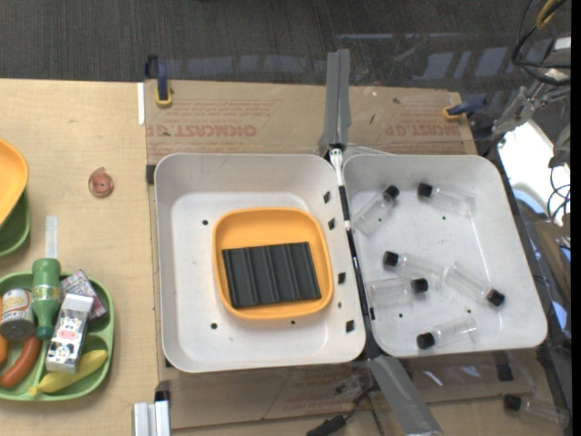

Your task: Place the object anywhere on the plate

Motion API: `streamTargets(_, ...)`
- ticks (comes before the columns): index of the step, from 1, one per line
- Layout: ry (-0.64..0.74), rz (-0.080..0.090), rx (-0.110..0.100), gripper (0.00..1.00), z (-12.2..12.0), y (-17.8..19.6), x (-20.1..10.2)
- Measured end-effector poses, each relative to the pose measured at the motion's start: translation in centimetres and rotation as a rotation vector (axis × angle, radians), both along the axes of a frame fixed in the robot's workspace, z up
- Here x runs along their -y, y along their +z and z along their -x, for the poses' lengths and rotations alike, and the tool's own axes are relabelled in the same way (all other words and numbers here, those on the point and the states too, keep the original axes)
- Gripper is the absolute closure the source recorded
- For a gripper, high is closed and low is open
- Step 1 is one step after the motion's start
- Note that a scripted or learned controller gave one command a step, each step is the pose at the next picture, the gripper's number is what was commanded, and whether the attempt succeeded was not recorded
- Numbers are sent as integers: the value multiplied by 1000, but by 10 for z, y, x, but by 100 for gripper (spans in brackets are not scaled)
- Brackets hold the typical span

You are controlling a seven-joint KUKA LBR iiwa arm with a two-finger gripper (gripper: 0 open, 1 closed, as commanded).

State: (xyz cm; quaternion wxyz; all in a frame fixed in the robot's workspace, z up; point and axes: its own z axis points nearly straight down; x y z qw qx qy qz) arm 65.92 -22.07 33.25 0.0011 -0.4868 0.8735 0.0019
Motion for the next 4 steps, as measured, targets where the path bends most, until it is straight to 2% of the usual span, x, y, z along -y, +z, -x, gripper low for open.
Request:
streamTargets(1, 265, 2, 7, 0, 2, 73, 1)
streamTargets(2, 476, 1, 6, 0, -1, 109, 1)
streamTargets(3, 665, 0, 4, 0, 8, 36, 0)
streamTargets(4, 896, 1, 7, 0, -1, 94, -6)
